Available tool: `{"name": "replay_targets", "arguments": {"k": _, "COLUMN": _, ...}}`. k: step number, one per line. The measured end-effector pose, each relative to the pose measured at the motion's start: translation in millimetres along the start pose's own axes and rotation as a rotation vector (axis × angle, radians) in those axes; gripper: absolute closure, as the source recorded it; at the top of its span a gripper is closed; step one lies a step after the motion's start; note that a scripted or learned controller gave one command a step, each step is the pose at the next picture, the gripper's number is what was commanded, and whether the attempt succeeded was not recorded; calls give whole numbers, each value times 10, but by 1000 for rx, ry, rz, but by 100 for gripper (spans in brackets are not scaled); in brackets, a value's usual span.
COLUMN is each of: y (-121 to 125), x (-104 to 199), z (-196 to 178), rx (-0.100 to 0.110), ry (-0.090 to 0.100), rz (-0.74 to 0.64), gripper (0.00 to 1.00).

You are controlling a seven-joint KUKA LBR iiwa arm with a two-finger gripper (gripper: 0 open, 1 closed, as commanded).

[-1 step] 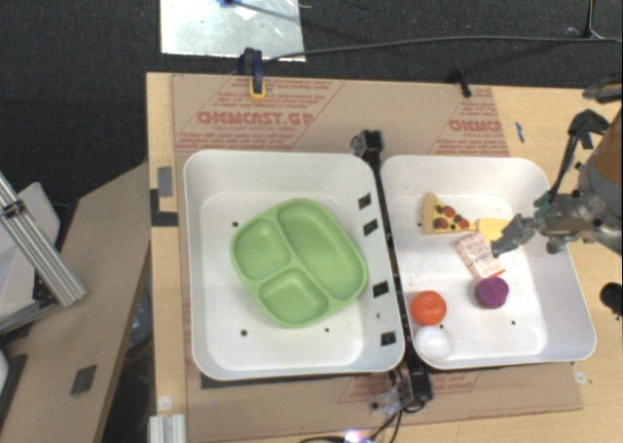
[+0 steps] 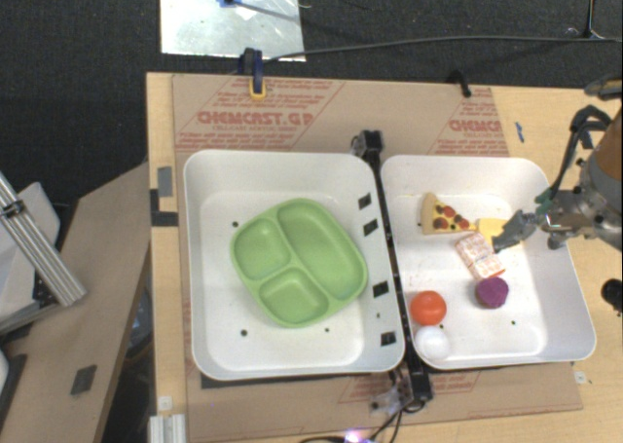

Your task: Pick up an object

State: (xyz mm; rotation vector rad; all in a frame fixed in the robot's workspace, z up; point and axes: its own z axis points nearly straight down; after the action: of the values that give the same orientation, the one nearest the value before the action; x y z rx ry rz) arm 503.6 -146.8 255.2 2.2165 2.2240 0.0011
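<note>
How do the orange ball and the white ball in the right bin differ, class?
Colour: the orange ball is bright orange, the white ball nearly matches the bin. Position: the orange ball sits farther from the right bin's front wall than the white ball. Both are round, similar-sized, and adjacent.

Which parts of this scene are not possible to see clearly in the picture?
- The tool: too small and blurred in the camera view to tell how its tips are set.
- The arm: cut off by the right edge.
- The yellow piece: partly covered by the tool and the pink packet, so its shape is unclear.
- The print on the packet: too small to read.
- The white ball: pale against the right bin, outline faint.
</note>
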Motion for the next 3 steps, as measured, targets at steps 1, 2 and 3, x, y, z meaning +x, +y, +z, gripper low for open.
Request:
{"name": "replay_targets", "arguments": {"k": 1, "y": 15, "x": 35, "z": 624, "rx": 5, "ry": 2, "rz": 1, "gripper": 0}}
{"name": "replay_targets", "arguments": {"k": 2, "y": 45, "x": -32, "z": 1216, "rx": 3, "ry": 1, "rz": 2, "gripper": 0}}
{"name": "replay_targets", "arguments": {"k": 3, "y": 47, "x": -28, "z": 1732, "rx": 2, "ry": 1, "rz": 3, "gripper": 0}}
